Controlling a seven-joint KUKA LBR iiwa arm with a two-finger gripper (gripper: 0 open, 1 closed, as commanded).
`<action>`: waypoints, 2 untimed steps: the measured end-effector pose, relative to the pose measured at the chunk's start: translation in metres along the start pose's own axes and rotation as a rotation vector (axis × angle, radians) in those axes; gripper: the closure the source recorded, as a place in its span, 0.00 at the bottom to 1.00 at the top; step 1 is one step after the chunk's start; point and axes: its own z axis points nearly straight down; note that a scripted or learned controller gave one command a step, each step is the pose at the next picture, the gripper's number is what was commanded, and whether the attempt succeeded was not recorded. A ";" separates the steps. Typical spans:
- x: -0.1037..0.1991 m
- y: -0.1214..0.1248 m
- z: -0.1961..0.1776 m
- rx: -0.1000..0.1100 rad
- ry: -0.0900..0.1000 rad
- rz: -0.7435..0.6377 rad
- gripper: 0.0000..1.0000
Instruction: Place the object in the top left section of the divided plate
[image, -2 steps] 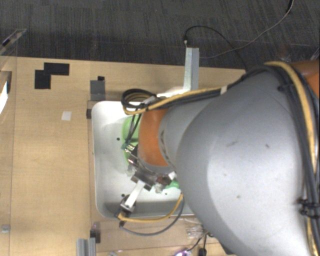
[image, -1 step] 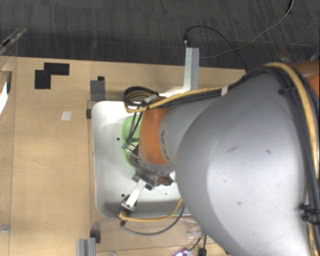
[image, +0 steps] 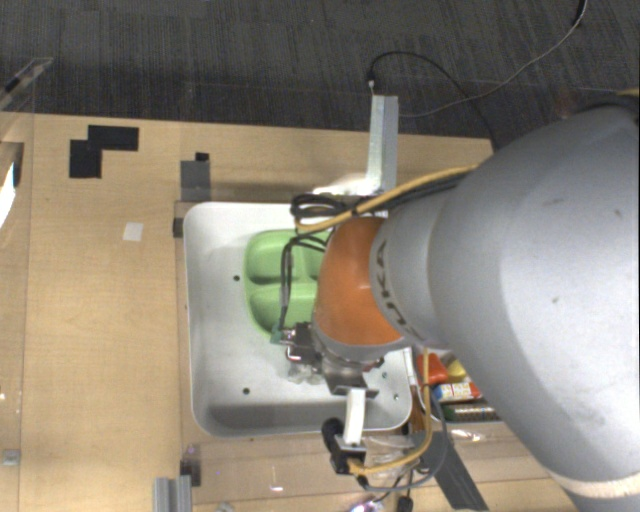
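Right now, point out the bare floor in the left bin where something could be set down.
The white bin is bare between its left wall and the green divided plate, and along its near wall below the plate. The right side is crowded under the arm's orange band.

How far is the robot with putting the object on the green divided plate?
Nothing looks done yet: the visible sections of the green divided plate, lying in the white bin, carry no object. The arm hangs over the plate's right part and hides it, along with whatever the gripper may carry. So the placing in the top left section cannot be confirmed and seems left to do.
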 end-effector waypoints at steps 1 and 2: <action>-0.020 0.001 0.001 0.008 -0.003 -0.418 1.00; -0.039 0.005 0.002 0.011 -0.016 -1.172 1.00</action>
